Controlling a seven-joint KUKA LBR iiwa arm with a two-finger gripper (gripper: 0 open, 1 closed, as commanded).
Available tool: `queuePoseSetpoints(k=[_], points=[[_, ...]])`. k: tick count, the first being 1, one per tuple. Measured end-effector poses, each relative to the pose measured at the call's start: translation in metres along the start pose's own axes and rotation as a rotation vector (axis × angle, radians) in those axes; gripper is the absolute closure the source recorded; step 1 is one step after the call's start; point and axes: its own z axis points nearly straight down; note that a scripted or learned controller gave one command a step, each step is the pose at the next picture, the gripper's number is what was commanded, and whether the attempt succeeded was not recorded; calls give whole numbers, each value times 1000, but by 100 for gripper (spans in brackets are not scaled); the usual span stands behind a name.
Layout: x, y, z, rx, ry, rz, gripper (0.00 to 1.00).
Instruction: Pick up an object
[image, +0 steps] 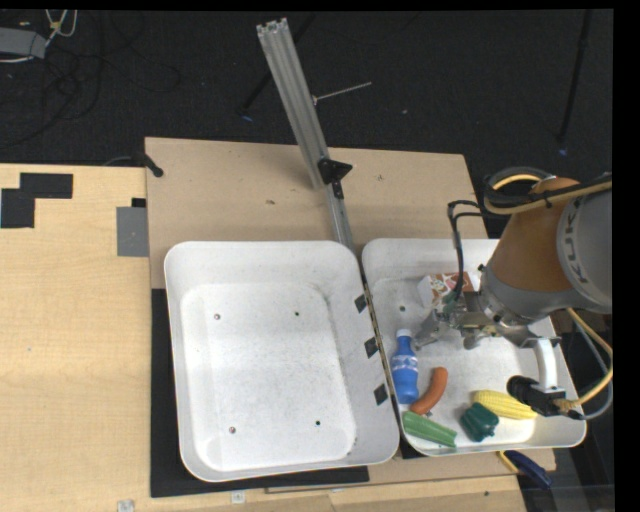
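My gripper (449, 334) hangs low over the middle of the right bin (385, 262), its two grey fingers spread apart with nothing between them. Just left of it and nearer the front lies a blue bottle (404, 369) along the bin's left wall. An orange-red sausage shape (431, 390) lies in front of the gripper. A small red, white and green item (444, 288) sits behind the gripper, partly hidden by the wrist. Along the front wall lie a green pod (428, 430), a dark green block (479, 422) and a yellow corn cob (506, 405).
The left bin (200, 262) adjoins the right one, with black clips (371, 346) along the shared wall. A metal rail (300, 110) slants up from behind the bins. The arm's bulk and cables (545, 255) cover the right bin's far right side.
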Motion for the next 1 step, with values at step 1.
queuePoseSetpoints(k=[1], points=[[-3,0,-13,-4,-1,8,100]])
